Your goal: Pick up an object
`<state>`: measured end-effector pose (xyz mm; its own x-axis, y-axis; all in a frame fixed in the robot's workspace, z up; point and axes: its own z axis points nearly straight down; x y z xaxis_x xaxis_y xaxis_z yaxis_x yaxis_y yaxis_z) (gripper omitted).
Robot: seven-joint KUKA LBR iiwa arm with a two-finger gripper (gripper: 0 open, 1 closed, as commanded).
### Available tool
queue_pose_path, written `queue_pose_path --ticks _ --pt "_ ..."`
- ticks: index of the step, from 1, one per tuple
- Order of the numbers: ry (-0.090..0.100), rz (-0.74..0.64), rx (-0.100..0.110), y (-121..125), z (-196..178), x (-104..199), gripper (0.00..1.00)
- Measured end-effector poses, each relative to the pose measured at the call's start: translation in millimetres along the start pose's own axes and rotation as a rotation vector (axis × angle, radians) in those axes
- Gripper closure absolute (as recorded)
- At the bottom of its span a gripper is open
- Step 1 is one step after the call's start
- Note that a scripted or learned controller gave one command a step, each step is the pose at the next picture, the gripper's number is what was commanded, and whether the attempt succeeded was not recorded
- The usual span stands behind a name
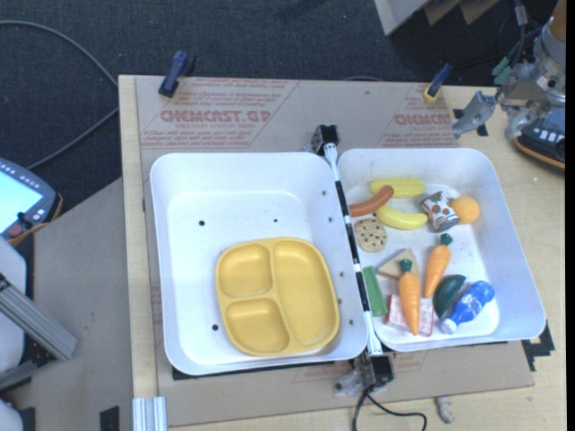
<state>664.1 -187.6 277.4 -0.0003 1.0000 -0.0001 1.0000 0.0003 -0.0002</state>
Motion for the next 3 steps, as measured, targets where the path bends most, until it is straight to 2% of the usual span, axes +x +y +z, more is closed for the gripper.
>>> queue_pose_path --ticks 1,2,3 --pt "-0.001 0.0 -0.01 5 173 56 0.0" --pt "-0.002 0.0 -0.018 -10 183 6 0.0" --pt "0.0 0.001 0.001 -76 193 -1 0.0"
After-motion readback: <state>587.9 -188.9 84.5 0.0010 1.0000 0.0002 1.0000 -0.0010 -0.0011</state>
